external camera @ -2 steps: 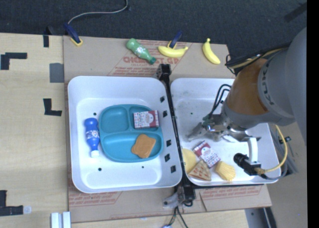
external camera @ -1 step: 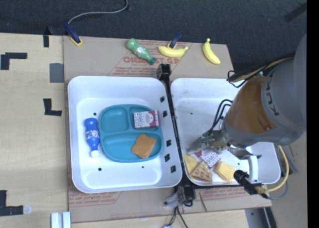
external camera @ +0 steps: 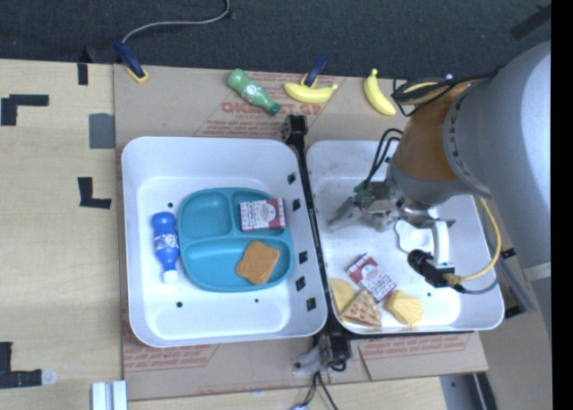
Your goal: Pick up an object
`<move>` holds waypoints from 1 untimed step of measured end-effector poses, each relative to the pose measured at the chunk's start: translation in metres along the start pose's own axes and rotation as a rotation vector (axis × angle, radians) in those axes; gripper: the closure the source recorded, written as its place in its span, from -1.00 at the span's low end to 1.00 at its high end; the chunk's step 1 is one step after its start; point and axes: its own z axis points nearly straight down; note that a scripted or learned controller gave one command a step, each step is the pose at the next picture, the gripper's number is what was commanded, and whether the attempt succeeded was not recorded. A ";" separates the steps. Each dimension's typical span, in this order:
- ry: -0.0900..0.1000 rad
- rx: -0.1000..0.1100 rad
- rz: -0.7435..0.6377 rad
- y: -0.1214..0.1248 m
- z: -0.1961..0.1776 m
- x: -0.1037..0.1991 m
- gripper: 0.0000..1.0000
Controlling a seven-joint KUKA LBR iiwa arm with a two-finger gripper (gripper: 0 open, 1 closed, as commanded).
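The grey arm (external camera: 501,131) comes in from the right, its orange band (external camera: 425,144) over the right bin (external camera: 466,314), and the gripper (external camera: 345,214) hangs low near that bin's left wall, its two fingers parted with nothing between them, above bare white floor. Nearer in the same bin lies a cluster of play food: a small red-and-white packet (external camera: 371,276), a yellow round piece (external camera: 341,293) by the left wall, a pizza slice (external camera: 363,311) touching it, and a yellow wedge (external camera: 405,308) just to the right. All of these lie apart from the gripper, on its near side. The left bin (external camera: 143,310) holds a teal divided tray (external camera: 201,265), with a red-and-white carton (external camera: 262,215) in its far-right compartment and a slice of toast (external camera: 258,262) in the near-right one. A blue bottle (external camera: 165,245) lies just beside the tray's left edge. On the worktop (external camera: 54,247) beyond the bins lie a green bottle (external camera: 252,91) and two bananas (external camera: 310,91) (external camera: 379,95), well apart from everything in the bins.
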 end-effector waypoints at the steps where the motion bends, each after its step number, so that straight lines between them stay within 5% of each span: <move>1: 0.000 0.006 -0.001 0.082 -0.098 0.024 -1.00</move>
